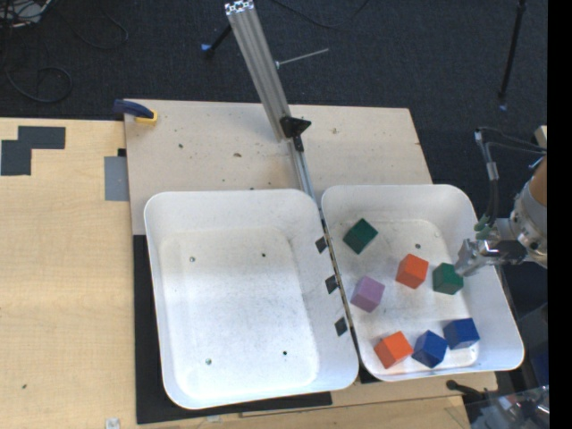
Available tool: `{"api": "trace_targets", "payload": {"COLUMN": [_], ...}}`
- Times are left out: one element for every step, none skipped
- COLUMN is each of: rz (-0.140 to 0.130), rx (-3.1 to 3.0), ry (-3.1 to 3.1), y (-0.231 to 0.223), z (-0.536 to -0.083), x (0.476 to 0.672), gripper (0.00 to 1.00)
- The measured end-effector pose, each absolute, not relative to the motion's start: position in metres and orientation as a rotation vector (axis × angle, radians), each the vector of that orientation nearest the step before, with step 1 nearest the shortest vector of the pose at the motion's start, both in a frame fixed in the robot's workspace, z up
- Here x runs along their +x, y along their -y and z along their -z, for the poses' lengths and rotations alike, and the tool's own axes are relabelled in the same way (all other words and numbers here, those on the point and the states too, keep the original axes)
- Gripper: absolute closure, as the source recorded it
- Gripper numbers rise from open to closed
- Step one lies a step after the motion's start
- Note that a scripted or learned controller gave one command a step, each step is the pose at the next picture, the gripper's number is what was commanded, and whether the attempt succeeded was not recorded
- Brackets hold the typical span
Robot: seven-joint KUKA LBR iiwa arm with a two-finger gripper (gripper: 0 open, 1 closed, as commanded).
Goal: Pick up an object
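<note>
Gripper at right bin's edge.
Your dark green cube touches its tip; grip state can't tell.

Even overhead light falling softly, white bins glaring a little, dark floor swallowing detail, blocks casting faint shadows, edges looking slightly soft

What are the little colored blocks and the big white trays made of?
The purple block and orange block look like painted wood or foam: flat, dull faces, no shine. The right tray looks like smooth plastic, with rounded, molded edges. I can't be sure.
</note>
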State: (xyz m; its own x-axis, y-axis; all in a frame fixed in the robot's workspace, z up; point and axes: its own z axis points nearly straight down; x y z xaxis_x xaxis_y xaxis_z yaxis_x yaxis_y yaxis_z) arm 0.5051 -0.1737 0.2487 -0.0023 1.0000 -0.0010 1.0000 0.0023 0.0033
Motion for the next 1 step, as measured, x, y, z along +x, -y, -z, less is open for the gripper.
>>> {"api": "trace_targets", "payload": {"rz": [-0.001], "rx": [2.217], "ry": [-2.231], "y": [0.1134], "z": [-0.2415], "x": [0.5168], "gripper": [1.0]}}
